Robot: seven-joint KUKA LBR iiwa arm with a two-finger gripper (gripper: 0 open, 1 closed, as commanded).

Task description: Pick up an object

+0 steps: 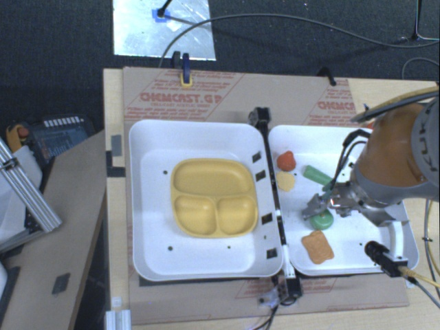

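**benchwatcher:** ok so where's the end effector right now? Looks like it's low in the right bin, right of frame centre.

**iiwa_fan:** yep, it's sitting directly over a round green piece, flat-ish, bright green, like a little disc or cap. Touching or just above it, can't say which. Honestly cannot tell if the end effector is released or clenched either, the wrist blocks it.

**benchwatcher:** other stuff in that bin?

**iiwa_fan:** a longer green piece tilted just above it, a red-orange blob toward the bin's upper left, a pale yellow round thing right below that, and an orange textured slab near the bottom edge, looks like a cracker.

**benchwatcher:** and the left bin?

**iiwa_fan:** a yellow divided tray, three compartments, centre of the bin. Both bins sit on the worktop.
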